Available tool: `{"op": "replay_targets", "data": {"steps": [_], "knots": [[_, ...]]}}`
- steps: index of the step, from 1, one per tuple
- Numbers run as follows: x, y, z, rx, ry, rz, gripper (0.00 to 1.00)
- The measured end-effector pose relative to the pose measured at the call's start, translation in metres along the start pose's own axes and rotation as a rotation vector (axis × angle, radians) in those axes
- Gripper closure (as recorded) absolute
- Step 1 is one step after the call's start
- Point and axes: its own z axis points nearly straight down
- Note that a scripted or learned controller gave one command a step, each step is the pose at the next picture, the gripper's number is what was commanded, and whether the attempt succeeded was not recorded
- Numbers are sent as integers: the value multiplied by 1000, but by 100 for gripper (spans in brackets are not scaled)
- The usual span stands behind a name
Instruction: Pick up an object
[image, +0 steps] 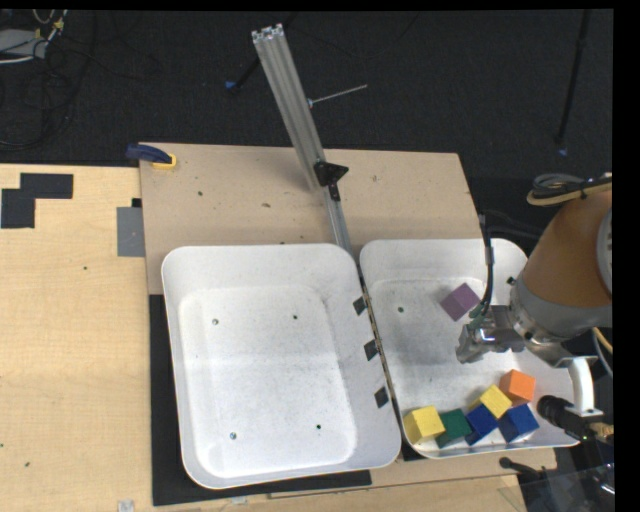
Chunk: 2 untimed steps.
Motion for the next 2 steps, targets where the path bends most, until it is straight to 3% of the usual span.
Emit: {"op": "replay_targets", "data": {"steps": [2], "knots": [[-4, -8, -94, 1, 0, 0, 100]]}}
